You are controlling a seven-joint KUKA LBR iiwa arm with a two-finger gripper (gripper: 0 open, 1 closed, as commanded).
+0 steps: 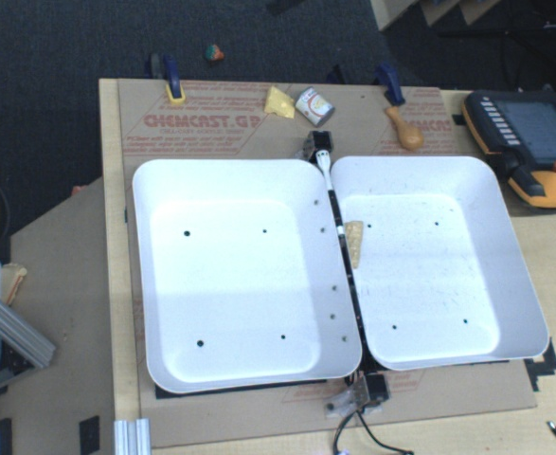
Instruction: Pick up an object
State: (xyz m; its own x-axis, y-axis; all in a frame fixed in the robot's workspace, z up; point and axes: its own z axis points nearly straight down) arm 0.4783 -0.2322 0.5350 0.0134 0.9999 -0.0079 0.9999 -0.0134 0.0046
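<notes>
A small tan wedge-shaped object [353, 243] lies in the right white bin [448, 301], against its left wall near the seam between the two bins. The left white bin [230, 349] sits beside it.
Behind the bins, on the brown board, lie a yellow piece [279, 103], a small white box [314, 106] and a tan wooden-looking piece [405, 129]. Blue clamps [172, 76] hold the board's far edge. A teach pendant [529, 140] rests at the right. A metal rail [12, 325] stands at the left.
</notes>
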